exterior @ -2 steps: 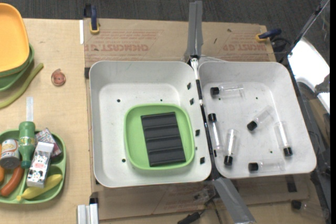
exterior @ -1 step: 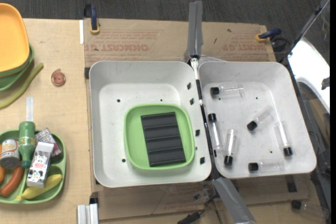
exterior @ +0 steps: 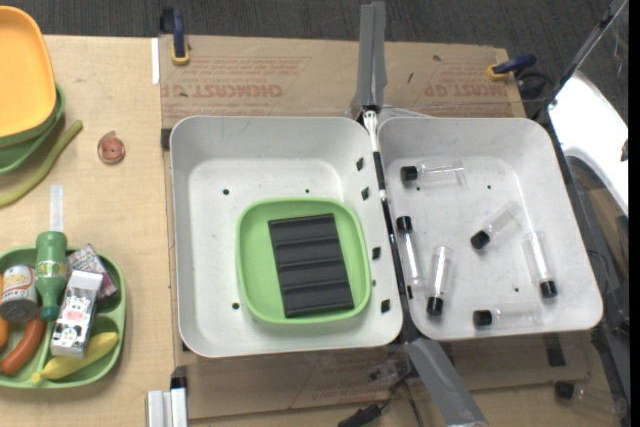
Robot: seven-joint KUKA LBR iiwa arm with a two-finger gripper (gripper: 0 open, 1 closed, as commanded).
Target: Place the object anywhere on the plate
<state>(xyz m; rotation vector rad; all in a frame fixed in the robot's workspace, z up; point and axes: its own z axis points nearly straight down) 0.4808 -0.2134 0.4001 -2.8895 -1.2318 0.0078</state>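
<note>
Vials point(exterior: 497, 225), clear with black caps, lie scattered in the right bin point(exterior: 560, 165); green plate point(exterior: 255, 260) in the left bin point(exterior: 200, 165) bears a black ribbed block point(exterior: 310, 265).

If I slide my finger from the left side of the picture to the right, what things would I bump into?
Green tray of toy food → left white bin → green plate → dark ridged block lying on the plate → right white bin with clear, black-capped tubes.
</note>
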